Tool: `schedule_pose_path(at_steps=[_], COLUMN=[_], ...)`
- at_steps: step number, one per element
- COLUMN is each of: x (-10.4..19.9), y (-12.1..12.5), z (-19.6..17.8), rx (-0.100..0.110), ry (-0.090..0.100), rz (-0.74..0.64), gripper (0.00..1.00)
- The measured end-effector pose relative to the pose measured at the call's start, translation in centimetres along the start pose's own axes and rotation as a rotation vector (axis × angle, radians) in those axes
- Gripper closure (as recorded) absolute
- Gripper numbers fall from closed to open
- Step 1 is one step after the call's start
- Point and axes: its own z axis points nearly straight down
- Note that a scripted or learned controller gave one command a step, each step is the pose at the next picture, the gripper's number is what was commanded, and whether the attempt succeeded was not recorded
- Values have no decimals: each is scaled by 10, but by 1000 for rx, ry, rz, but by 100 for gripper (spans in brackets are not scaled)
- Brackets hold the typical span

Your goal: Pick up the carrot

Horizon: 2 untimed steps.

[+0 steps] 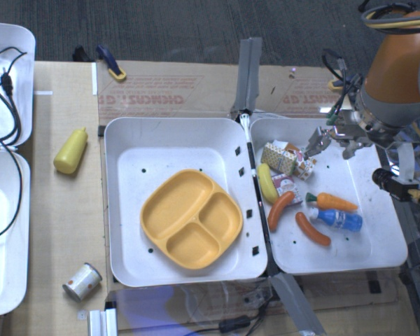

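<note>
The carrot lay in the right bin, its long axis running roughly left to right with the green top pointing left and the tip right, while the gripper hovered above it, fingers spread apart and empty.

Orange carrot with green top, yellow divided plate, 2 white bins, blue-and-white bottle
</note>
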Motion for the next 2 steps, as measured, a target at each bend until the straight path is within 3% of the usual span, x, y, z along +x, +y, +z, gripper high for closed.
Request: schedule_pose_path(at_steps=[1,2], x=[-42,-60], y=[-53,-95], z=[135,135], rx=[-2,-1], ry=[1,1], rz=[119,-27], gripper=[0,0])
